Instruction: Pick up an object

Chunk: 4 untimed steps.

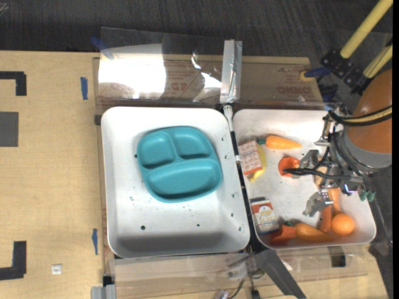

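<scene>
My gripper (312, 182) hangs low over the right bin (293, 120), reaching in from the right. It is open, and bare bin floor shows between its fingers. A small red-orange piece (288, 165) lies just left of the upper finger (308, 161). The lower finger (317, 203) stands beside an orange fruit (342, 224) and a carrot (310, 232) at the bin's front edge. Another carrot (282, 143) lies at the back. Two small cartons (250, 157) (264, 215) sit along the left wall.
The left bin (124, 217) bears a teal divided plate (179, 162). A low wall (235, 167) separates the two bins. Clear plastic sheeting (187, 73) lies behind them. The arm's orange band (377, 108) stands over the right bin's back right corner.
</scene>
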{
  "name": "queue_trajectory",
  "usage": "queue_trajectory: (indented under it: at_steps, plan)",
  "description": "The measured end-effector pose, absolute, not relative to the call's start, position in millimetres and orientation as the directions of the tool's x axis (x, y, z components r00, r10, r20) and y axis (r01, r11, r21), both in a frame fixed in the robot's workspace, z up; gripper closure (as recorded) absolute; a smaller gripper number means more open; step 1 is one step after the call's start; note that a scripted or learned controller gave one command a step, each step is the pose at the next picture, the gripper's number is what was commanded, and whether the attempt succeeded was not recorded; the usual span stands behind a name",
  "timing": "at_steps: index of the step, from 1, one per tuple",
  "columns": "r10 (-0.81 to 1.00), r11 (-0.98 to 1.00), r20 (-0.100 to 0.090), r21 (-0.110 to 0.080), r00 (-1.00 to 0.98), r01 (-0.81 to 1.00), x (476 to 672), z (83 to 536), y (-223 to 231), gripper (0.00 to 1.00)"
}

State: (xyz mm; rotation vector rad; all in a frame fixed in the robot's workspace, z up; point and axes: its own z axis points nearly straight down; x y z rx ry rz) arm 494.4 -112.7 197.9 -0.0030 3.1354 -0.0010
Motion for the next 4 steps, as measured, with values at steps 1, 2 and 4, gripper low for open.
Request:
queue_trajectory:
  at_steps: [1,2,4]
  plan:
    - [0.082,0.997,0.001,0.001,-0.997,0.082,579.8,101,-128,0.00]
    - [0.138,0.990,-0.013,0.000,-0.990,0.138,560.7,90,-100,0.00]
    - [0.163,0.987,-0.011,-0.002,-0.987,0.163,598.6,105,-157,0.00]
